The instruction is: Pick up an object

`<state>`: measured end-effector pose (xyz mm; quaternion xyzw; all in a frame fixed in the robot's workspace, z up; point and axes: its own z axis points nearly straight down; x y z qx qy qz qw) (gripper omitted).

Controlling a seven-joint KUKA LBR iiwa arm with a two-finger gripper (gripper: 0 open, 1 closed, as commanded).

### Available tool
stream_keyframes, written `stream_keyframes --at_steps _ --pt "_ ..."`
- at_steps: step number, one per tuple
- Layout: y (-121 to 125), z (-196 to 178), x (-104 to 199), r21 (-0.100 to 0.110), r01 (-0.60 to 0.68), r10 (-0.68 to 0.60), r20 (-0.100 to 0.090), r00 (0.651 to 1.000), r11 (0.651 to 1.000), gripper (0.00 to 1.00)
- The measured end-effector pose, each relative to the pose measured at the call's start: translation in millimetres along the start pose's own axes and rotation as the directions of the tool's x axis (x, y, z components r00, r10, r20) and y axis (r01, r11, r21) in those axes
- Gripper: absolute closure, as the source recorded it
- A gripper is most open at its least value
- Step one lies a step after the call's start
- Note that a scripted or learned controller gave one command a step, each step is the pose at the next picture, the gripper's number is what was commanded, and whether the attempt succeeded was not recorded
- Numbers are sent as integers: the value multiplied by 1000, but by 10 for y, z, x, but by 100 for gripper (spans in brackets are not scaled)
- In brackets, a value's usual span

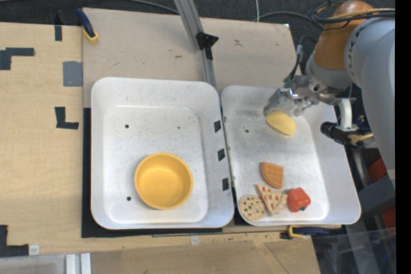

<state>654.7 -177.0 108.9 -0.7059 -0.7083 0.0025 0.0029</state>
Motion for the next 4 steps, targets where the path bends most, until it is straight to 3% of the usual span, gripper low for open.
stream_keyframes --at_steps 1,3,4 --pt "19 -147 3 -6 2 -2 2 1000 1000 100" --pt "61 -1338 -45 -12 -2 2 3 1000 1000 100" --pt "63 -1438 -37 -8 -2 2 1 1000 1000 100"
